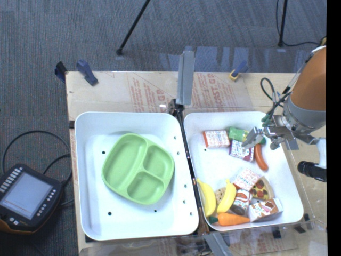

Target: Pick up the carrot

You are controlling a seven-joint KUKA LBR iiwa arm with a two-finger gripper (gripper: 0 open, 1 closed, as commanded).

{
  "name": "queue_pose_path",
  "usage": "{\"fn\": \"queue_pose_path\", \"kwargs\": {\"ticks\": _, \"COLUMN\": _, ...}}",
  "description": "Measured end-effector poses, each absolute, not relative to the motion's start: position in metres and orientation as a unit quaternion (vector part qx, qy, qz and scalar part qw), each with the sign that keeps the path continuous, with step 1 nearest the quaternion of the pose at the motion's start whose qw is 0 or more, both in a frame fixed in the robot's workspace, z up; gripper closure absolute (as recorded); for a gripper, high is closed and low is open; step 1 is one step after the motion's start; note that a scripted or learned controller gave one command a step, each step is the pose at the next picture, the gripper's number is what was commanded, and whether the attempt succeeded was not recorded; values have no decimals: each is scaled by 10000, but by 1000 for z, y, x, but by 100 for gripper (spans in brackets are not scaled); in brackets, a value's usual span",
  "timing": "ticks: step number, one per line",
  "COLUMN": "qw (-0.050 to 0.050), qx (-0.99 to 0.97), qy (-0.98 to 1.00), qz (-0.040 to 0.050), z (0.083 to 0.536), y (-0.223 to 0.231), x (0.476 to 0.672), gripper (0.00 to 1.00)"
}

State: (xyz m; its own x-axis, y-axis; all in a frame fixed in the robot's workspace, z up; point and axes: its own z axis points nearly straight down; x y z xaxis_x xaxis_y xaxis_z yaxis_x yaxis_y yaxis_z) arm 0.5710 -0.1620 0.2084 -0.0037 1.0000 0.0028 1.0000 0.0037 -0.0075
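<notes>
Carrot (233, 219): lies on its side at the right bin's 6 o'clock edge, green top toward the bananas, orange tip toward 3 o'clock.
Gripper (254, 138): hangs over the right bin near its 1 o'clock part, well apart from the carrot; whether its fingers are spread or closed cannot be told, and nothing is seen between them.
Right bin (224, 167): holds toy food.
Bananas (217, 196): two, just at 11 o'clock of the carrot.
Sausage (260, 157): at 5 o'clock of the gripper, tilted.
Red-and-white packet (216, 138): at 9 o'clock of the gripper.
Pizza slice (262, 188): at 1 o'clock of the carrot.
Left bin (88, 143): holds a green divided plate (138, 168) with three compartments.
Arm (311, 89): enters from 3 o'clock.
</notes>
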Motion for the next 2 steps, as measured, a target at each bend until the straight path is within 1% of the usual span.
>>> {"fn": "queue_pose_path", "kwargs": {"ticks": 1, "qw": 70, "qx": -7054, "qy": -7088, "qz": 30, "z": 214, "y": -162, "x": 571, "gripper": 100}}
{"fn": "queue_pose_path", "kwargs": {"ticks": 2, "qw": 18, "qx": -8663, "qy": -4995, "qz": 29, "z": 317, "y": -165, "x": 626, "gripper": 100}}
